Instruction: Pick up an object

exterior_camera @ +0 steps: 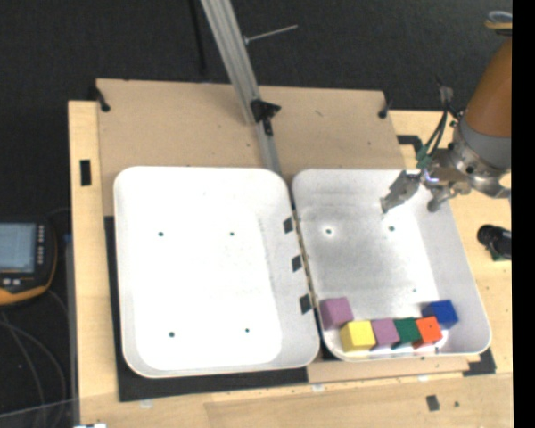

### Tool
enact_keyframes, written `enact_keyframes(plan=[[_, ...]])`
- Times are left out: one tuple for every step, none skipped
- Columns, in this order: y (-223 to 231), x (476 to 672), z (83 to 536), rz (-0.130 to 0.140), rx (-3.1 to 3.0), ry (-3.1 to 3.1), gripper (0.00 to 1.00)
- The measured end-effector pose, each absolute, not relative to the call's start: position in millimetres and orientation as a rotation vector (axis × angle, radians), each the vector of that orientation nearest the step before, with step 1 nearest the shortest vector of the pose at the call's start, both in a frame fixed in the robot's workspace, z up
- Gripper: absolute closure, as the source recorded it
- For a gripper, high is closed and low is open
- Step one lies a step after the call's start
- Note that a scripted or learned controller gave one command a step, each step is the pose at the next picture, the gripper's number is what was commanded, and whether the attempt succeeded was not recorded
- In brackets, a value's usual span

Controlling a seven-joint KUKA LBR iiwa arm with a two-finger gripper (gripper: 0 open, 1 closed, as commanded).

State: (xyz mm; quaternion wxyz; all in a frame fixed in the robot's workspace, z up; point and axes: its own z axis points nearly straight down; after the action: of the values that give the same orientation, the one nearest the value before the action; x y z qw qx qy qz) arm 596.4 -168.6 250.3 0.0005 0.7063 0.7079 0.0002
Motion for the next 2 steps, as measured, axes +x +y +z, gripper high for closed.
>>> enact_keyframes(plan=[[-170, 597.0, 261, 0.003, 2.214, 2.223, 1.00], [-116, 569.5, 209, -0.004, 2.219, 2.232, 1.00]])
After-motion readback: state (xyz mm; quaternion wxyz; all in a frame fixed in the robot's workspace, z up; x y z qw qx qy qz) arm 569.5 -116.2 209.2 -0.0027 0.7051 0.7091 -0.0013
